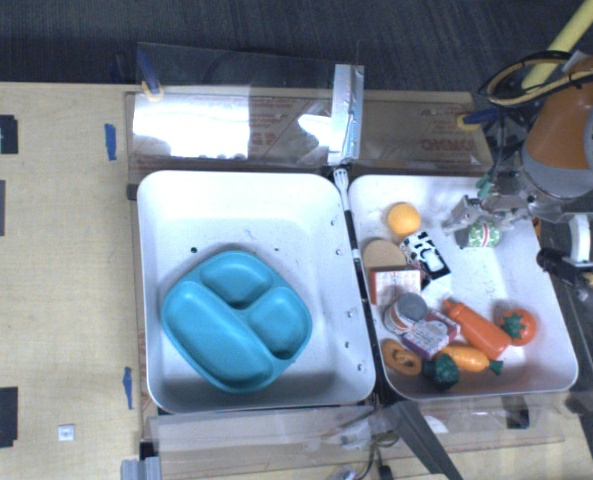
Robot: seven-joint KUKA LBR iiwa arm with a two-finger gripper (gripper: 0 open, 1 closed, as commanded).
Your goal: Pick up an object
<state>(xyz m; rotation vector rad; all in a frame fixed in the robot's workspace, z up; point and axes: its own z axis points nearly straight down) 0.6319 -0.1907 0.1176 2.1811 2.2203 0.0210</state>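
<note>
Hovering over right bin (561,363) far corner: claw (483,211), fingers too blurred, you cannot tell spread or pinched. Small green-and-white object (484,234) sits just beneath claw, near bin's back wall. Orange carrot-like toy (478,330) lies well apart toward front, long axis diagonal, tapering toward front-right. Yellow ball (403,217) sits left of claw.

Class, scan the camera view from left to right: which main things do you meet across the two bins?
Blue divided plate → yellow ball → orange carrot → red tomato.
</note>
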